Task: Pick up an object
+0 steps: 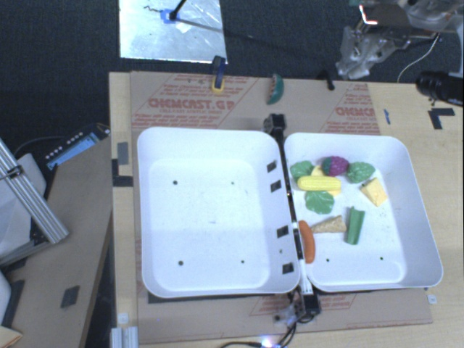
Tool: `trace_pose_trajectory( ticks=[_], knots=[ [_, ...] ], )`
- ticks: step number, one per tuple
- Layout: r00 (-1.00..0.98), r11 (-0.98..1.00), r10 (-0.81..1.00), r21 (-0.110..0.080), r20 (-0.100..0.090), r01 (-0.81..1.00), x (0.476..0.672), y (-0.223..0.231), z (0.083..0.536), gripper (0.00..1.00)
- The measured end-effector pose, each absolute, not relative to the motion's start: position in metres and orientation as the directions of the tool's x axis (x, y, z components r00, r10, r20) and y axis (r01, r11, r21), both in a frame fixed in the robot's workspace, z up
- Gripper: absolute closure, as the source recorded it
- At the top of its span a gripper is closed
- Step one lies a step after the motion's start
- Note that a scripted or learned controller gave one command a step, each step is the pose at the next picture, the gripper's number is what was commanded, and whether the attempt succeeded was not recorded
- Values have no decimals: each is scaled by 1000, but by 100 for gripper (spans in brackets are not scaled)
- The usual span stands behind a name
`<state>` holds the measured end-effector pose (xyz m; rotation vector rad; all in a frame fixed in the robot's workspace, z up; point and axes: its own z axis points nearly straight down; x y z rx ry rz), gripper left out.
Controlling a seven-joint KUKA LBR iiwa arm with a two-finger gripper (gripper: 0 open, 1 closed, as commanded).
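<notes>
Above the bench's far right corner the gripper (357, 62) is seen, jaw state indiscernible, toys clustered in the right bin (413, 216)

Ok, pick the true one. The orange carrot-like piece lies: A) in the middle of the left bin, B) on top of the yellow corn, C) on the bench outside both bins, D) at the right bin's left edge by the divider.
D: the orange carrot-like piece lies along the right bin's left edge, beside the divider.
</notes>
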<state>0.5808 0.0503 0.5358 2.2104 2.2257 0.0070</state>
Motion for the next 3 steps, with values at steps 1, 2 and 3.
trace_pose_trajectory(
  ticks=[1,2,3],
  knots=[
    [-9,9,1000,2,3,1000,483,83,536,100],
    [7,-7,1000,4,-1,1000,487,-2,536,100],
    [-8,8,1000,10,-1,1000,632,43,535,100]
  ],
)
